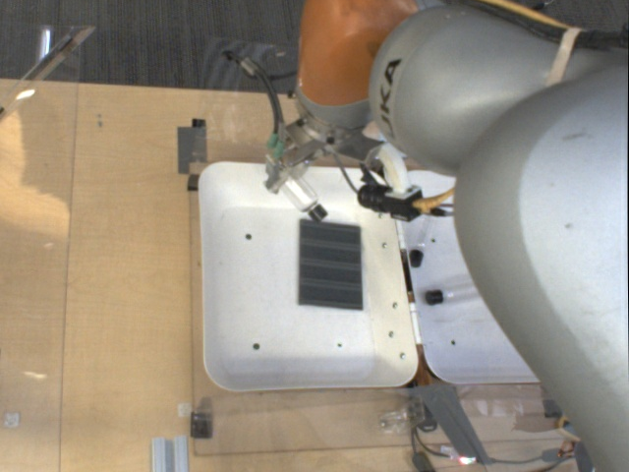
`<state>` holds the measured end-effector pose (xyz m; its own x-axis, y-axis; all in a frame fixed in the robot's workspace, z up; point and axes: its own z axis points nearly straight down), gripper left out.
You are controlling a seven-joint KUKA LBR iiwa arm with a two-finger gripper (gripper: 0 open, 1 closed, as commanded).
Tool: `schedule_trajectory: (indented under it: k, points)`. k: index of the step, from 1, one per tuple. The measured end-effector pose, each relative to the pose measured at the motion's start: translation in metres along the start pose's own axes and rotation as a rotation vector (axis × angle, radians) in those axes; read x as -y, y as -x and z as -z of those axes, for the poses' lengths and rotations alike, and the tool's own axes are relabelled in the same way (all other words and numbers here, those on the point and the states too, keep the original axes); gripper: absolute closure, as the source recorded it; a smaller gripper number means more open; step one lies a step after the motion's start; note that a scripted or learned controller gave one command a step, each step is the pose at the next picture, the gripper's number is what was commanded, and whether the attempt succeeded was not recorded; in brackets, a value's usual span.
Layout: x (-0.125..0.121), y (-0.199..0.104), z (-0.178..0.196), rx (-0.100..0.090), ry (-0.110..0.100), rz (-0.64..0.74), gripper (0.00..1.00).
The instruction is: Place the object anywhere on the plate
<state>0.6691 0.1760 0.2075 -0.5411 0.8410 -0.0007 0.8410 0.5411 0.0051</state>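
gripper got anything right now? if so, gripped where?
Cannot be told. The gripper hangs just above the dark ribbed plate's top edge in the left bin; whether anything sits between its fingertips is too small to see.

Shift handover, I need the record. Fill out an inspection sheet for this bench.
Surface: wooden bench bearing two white bins, left bin and right bin.
Job's things: dark ribbed rectangular plate lying flat in the left bin; no separate object identified.
Clutter: small dark bits in the right bin.
Grippers: gripper above the left bin's far side, near the plate's far edge; finger state unclear.
Cables: black and yellow cables at the wrist; loose wires at the bench's near edge.
Surroundings: dark carpet beyond the bench.
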Motion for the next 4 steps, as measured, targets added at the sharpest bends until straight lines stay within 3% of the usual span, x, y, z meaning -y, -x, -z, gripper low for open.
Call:
schedule_trajectory:
  k: [1, 2, 3, 4]
  points:
    - [-0.001, -0.017, -0.111, 0.000, 0.002, -0.148, 1.00]
    - [0.107, -0.107, -0.066, -0.001, 0.000, 0.000, 1.00]
    - [0.141, -0.099, -0.115, 0.003, 0.013, 0.266, 1.00]
    - [0.092, -0.121, 0.050, 0.001, 0.005, 0.456, 1.00]
